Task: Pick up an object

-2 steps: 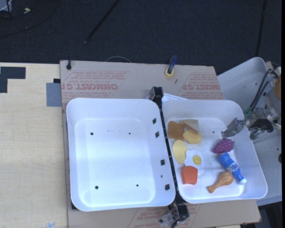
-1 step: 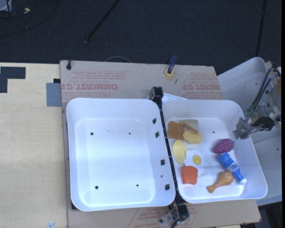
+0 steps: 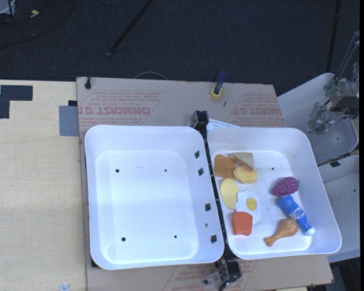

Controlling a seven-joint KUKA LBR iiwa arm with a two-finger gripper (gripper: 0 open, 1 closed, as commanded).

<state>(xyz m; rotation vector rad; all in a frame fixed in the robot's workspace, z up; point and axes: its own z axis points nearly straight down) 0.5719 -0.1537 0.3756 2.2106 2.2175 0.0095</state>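
Low at the bench's front edge, a black clamp [image 3: 225, 274] sits below and just left of the fried egg [image 3: 250, 205], where the two white bins meet. That egg lies in the right bin [image 3: 310, 176] among the other toy foods to be picked. A red-orange block [image 3: 242, 224] touches the egg's lower left, and a pale yellow slice [image 3: 229, 193] lies just beside its upper left. Above the egg are a small yellow piece [image 3: 246, 175], a brown bun [image 3: 224, 166] and a toast slice [image 3: 244, 160], bunched together. Right of the egg lie a blue bottle [image 3: 295, 213] and purple grapes [image 3: 285, 186]; a drumstick [image 3: 283, 230] lies to the egg's lower right, touching the bottle. The left bin [image 3: 101, 211] stands well left of the egg. Both bins rest on a cardboard sheet [image 3: 170, 102], with a blue-and-yellow clip [image 3: 218, 85] far above the egg. The gripper [image 3: 333, 105] hangs well up and right of the egg, outside the bin; I cannot tell whether it is released or clenched.
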